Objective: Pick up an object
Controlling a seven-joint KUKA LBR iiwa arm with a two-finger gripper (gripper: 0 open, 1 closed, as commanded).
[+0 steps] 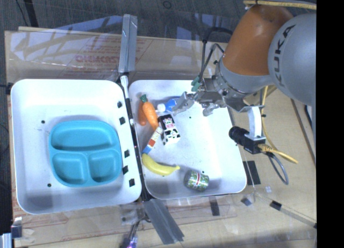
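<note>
Fingers: the gripper (189, 100) hangs over the right white bin (228, 161); whether it is spread or closed cannot be told.
Nearby objects: small blue object (171, 103), orange plastic carrot (147, 114), black-and-white cow toy (170, 131).
Further: yellow banana (159, 166), green ball (196, 181).
Left bin (32, 102): blue divided tray (85, 153).

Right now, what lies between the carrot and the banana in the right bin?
In the camera view, a marker lies slanted between the carrot and the banana, close to the bin's left wall. A small cow figure sits just beside it.
</note>
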